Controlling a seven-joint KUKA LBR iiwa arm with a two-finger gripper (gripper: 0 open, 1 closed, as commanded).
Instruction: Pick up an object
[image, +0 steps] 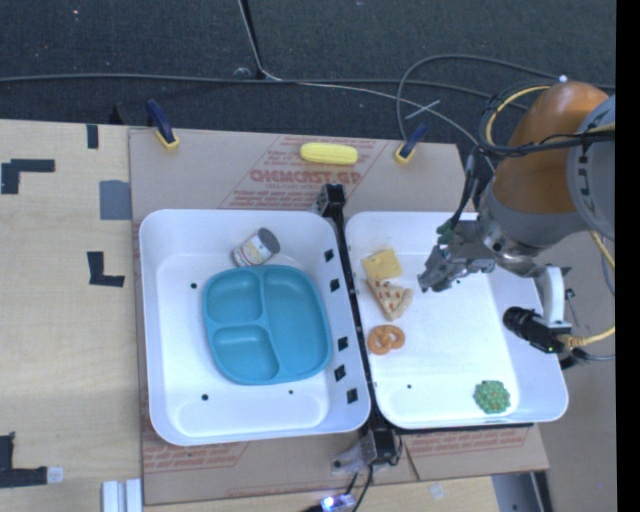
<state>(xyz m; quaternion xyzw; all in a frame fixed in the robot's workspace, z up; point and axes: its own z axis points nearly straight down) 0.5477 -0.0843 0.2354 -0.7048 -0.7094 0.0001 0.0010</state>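
The right bin (455, 405) holds a yellow cheese block (380, 264), a pizza-like wedge (391, 298), an orange pretzel (385, 340) and a green broccoli piece (491, 397). My gripper (436, 277) hangs over the upper middle of this bin, just right of the cheese block and the wedge, apart from both. Its dark fingers point down and to the left, and nothing shows between them. Their gap is too small and dark to judge.
The left bin (160, 300) bears a blue divided plate (266, 326) and a small tin can (257, 247) lying on its side. A yellow banana-like toy (328, 153) lies on the cardboard behind the bins. Cables run over the bench's back.
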